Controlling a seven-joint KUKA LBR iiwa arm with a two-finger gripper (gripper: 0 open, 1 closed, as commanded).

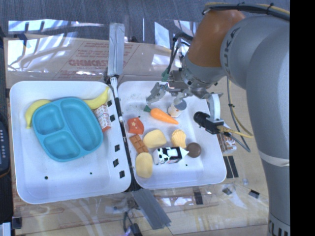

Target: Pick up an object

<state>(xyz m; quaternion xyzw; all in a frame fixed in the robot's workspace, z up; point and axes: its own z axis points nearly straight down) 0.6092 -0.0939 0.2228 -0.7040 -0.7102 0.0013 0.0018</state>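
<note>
Overhead, gripper (166,96) spread open and empty, carrot (164,115) lying just below it

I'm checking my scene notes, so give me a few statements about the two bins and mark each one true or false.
1. The blue divided plate lies in the left bin. True.
2. The carrot lies in the left bin. False: it lies in the right bin.
3. The tool hangs over the right bin. True.
4. The banana lies on the bench outside the bins. False: it lies in the left bin, by the plate.
</note>
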